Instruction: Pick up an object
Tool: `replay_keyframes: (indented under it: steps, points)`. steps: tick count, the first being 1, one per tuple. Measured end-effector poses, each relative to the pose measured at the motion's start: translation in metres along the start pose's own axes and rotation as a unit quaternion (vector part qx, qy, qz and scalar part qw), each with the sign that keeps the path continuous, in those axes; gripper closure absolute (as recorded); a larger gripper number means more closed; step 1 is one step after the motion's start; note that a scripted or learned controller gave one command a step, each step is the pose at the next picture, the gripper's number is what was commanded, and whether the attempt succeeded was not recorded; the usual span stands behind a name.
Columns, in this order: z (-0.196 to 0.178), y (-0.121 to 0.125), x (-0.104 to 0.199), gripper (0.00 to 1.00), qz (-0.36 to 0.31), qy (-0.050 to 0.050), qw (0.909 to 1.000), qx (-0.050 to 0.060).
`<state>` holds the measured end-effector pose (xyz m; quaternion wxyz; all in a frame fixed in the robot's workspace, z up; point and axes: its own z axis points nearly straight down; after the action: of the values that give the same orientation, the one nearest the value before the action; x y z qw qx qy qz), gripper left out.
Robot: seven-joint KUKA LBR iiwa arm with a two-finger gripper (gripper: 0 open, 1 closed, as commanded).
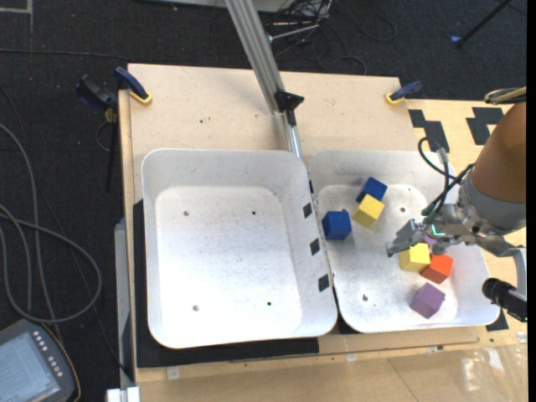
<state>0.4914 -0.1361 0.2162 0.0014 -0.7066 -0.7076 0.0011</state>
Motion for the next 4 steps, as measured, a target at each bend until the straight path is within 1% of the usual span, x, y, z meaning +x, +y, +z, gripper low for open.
replay_keyframes:
  steps: [1,2,3,4]
  points:
    - [-0.001,0.001,0.0,0.0,0.001,0.0,1.0,-0.002]
    - [0.061,0.0,-0.005,0.0,0.001,0.0,1.0,0.001]
    - [0.115,-0.001,-0.005,0.0,0.001,0.001,1.0,0.001]
    - [0.101,0.001,-0.005,1.0,0.001,0.0,1.0,-0.003]
